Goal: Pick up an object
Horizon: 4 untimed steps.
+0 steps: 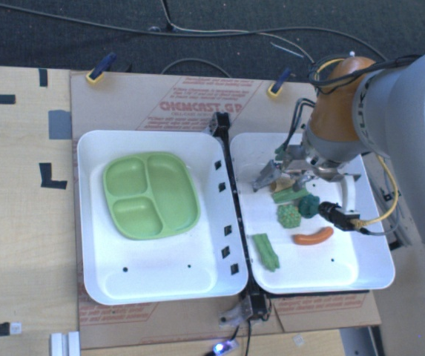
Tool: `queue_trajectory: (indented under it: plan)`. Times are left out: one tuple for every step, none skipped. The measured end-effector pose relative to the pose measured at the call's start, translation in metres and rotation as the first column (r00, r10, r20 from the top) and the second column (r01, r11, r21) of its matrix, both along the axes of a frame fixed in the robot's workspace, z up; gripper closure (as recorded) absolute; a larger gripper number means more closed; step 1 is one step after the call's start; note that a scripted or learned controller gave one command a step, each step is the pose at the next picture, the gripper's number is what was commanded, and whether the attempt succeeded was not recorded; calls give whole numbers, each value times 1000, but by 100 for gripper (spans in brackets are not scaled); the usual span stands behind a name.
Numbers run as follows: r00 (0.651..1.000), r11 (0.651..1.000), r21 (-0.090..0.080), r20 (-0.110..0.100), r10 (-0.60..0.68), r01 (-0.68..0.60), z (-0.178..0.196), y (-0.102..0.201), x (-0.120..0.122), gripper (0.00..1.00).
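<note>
Near edge first: tabletop (19, 221) of pale wood with black tape marks, a cardboard sheet (190, 106) under both bins. Right bin (375, 277), shallow white plastic, smooth and glossy; along its near part lies a green ridged piece (266, 251), elongated, pickle-like, lying flat and apart from the rest. Just beyond it an orange sausage shape (314, 236), smooth, slightly curved. Further in, a knobbly light-green lump (289, 216), broccoli-like, touching a darker teal lump (308, 205); a flatter green piece (283, 195) sits just above them. Left bin (93, 273) carries a light-green divided plate (151, 195), three compartments, rounded corners, matte plastic. Over the far half of the right bin the pincer (282, 175) hangs low above the cluster, dark metal fingers (265, 177) pointing left; whether spread or pressed together I cannot tell, and nothing is visibly pinched. Judged step: the approach, descent onto the cluster, grasp not yet made. Next move likely calls for lining up on one piece; the crowded, lumpy toys touch each other, so a clean bite on the flat green piece looks awkward. Far behind: orange-banded wrist (338, 117), dark carpet (64, 6) with cables (169, 13).
</note>
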<state>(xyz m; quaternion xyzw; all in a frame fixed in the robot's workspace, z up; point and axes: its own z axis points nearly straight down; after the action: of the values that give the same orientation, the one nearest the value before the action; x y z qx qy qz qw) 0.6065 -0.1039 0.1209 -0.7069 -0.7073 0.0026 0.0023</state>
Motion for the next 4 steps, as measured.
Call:
queue_trajectory:
  plan:
    - [1000, 1000, 0, 4, 3, -3, 13, 1, 1, 100]
    - [1000, 1000, 0, 10, 1, -1, 76, 2, 0, 100]
    - [1000, 1000, 1, 6, 1, -1, 80, 3, 0, 100]
    - [1000, 1000, 1, 5, 5, -5, 80, 63, -15, 100]
